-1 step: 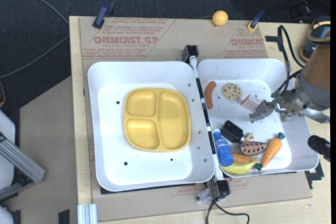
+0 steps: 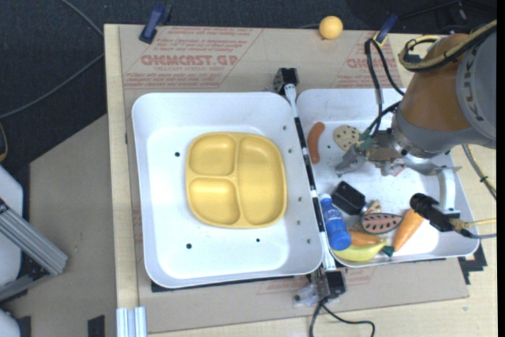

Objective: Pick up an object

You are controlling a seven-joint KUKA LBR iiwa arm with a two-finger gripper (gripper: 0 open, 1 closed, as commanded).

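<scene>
Claw (image 2: 355, 156) low inside the right bin (image 2: 327, 102), can't tell whether it has hold of anything. Cookie (image 2: 343, 138) just above it, sausage (image 2: 315, 140) left of cookie by the bin's left wall. Black block (image 2: 348, 196), blue bottle (image 2: 334, 222), watermelon slice (image 2: 379, 222), carrot (image 2: 406, 228), banana (image 2: 361, 252) crowd the bin's near end. Yellow divided plate (image 2: 235, 179) sits in the left bin (image 2: 158, 170)

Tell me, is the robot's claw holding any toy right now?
It cannot be told. The gripper hangs low over the right white bin, near the round tan speckled cookie, with no toy visibly in it.
</scene>
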